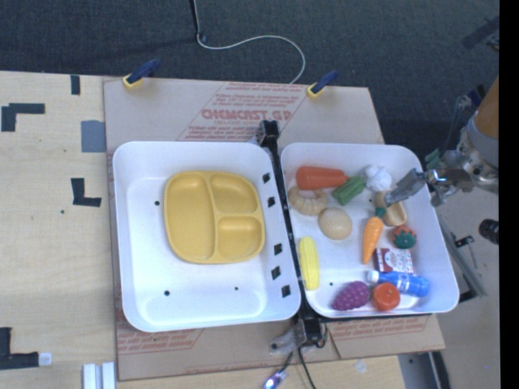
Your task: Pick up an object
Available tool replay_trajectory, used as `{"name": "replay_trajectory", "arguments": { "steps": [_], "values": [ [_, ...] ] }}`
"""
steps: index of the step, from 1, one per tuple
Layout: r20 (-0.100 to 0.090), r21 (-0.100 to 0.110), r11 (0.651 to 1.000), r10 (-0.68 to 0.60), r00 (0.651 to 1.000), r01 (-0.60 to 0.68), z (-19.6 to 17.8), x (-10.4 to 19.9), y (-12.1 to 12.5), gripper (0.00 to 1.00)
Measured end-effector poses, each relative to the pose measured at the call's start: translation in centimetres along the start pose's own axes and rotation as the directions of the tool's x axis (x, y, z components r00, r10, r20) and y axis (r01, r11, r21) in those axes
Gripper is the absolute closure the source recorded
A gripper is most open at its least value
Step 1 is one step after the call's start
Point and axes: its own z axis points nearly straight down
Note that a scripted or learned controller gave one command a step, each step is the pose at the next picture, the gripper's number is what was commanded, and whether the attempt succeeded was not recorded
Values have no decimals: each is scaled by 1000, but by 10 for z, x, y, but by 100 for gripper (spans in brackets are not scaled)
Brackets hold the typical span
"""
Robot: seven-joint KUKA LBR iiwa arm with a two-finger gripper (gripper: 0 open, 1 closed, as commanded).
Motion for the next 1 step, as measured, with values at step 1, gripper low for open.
{"name": "replay_trajectory", "arguments": {
  "steps": [1],
  "values": [
    [0,0,1000,-1,1000,1,-10,1,0,100]
  ]
}}
